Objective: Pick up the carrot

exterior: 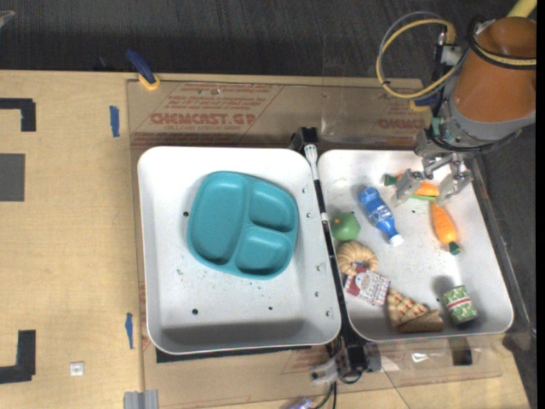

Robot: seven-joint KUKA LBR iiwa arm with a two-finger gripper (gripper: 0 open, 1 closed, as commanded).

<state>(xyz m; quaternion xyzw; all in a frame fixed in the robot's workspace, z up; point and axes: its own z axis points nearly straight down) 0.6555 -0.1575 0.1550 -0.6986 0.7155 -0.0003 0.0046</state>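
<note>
The carrot [443,225] is a short orange piece with a dark green tip, lying lengthwise in the right bin [490,267] near its right wall. My gripper [440,183] hangs just above the carrot's far end, at the bin's back right. Its two metal fingers [462,180] stand apart, so it is open, and nothing is held between them. A small orange and green toy [423,191] lies right under the left finger. The orange-banded wrist [498,66] reaches in from the upper right.
The right bin also holds a blue bottle [378,215], a green toy [345,227], a tan woven item [356,256], a red-and-white packet [370,286], a waffle-like piece [413,311] and a small green can [460,303]. A teal divided plate [243,223] lies in the left bin [170,305].
</note>
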